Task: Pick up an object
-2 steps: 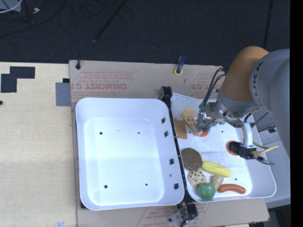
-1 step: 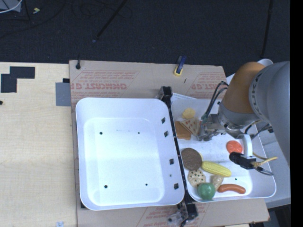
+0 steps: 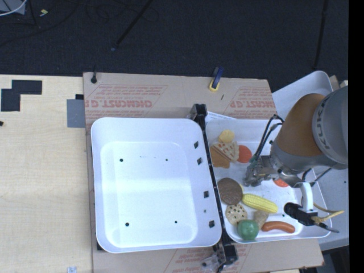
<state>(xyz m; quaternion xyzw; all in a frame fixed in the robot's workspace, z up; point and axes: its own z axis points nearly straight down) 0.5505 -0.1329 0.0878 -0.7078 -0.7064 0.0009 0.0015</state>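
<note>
My pincer (image 3: 254, 177) low inside right bin (image 3: 259, 131); finger state cannot tell. Corn cob (image 3: 259, 202) just below pincer, brown disc (image 3: 230, 190) beside it leftward, orange-red ball (image 3: 244, 153) just above.

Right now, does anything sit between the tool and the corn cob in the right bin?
Nothing visible. The tool hangs over bare bin floor just above the corn cob; the brown disc lies off to the cob's left.
</note>
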